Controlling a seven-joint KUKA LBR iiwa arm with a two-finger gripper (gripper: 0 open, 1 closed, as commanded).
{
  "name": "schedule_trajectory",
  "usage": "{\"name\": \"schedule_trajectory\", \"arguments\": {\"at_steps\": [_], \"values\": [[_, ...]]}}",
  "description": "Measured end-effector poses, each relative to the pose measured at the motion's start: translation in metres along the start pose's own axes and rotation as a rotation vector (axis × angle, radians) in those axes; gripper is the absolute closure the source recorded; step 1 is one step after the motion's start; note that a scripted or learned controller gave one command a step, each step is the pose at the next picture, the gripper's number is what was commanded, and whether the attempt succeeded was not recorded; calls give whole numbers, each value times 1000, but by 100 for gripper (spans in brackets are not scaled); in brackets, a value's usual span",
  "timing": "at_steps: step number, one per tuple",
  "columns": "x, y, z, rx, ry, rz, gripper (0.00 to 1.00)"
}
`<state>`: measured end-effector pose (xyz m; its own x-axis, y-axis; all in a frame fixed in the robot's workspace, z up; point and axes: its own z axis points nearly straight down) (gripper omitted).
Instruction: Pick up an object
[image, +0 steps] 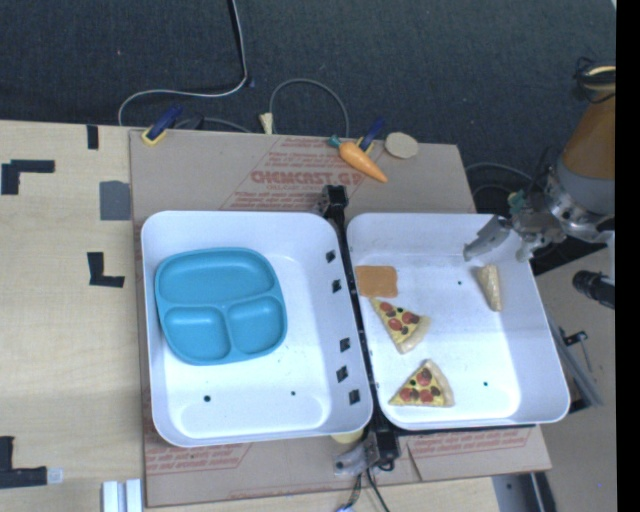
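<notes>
White right bin (520, 390): two pizza slices (401, 323), gripper (492, 243) above its edge.

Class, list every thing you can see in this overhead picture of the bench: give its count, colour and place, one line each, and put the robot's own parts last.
White bins: 2, white, side by side on the bench.
Divided plate: 1, blue, in the left bin.
Pizza slices: 2, tan with red spots, in the right bin, one nearer the front edge.
Cracker square: 1, orange-brown, in the right bin by the divider.
Pale wedge: 1, beige, in the right bin, right side.
Carrot: 1, orange, on the cardboard behind the bins.
Round disc: 1, beige, beside the carrot.
Arm: 1, grey and orange, reaching in from the right.
Claw: 1, grey, over the right bin, above the pale wedge.
</notes>
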<state>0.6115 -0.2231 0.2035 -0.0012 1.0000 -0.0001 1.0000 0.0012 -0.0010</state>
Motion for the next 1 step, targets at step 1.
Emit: {"name": "schedule_trajectory", "arguments": {"at_steps": [1], "values": [[0, -8, 49, 5, 0, 0, 0]]}}
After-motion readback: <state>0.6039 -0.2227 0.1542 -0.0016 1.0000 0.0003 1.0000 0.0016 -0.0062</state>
